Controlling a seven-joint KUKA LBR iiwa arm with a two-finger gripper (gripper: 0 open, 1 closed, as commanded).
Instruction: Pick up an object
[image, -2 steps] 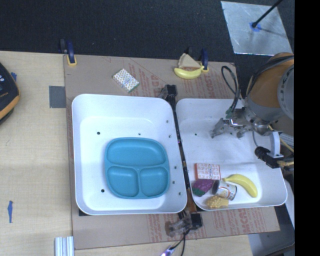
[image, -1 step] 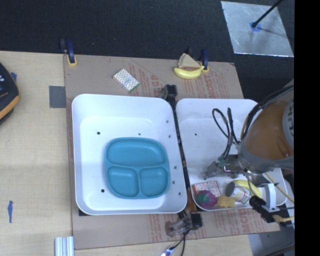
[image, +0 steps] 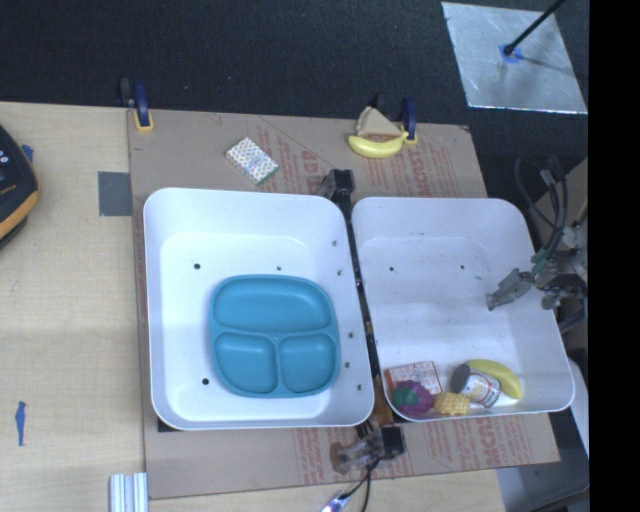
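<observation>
A: Where's the gripper (image: 510, 288)?

B: Low over the right bin (image: 440, 215), at its right wall. Whether it's open or carrying anything, I can't tell.

A: Targets?

B: Below it, toward the near edge: banana (image: 497, 374), small can (image: 480, 391), and left of those a card (image: 413, 377). Come straight down on one piece. Labels are too blurred to read.

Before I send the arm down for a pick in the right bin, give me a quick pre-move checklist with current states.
1. Targets present: yellow toy banana, purple round toy and a small can clustered at right white bin's near edge: ok.
2. Gripper over right bin: ok.
3. Gripper above cluster: not ok, it sits farther back.
4. Nothing held: cannot tell.
5. Blue divided plastic tray in left white bin, out of path: ok.
</observation>
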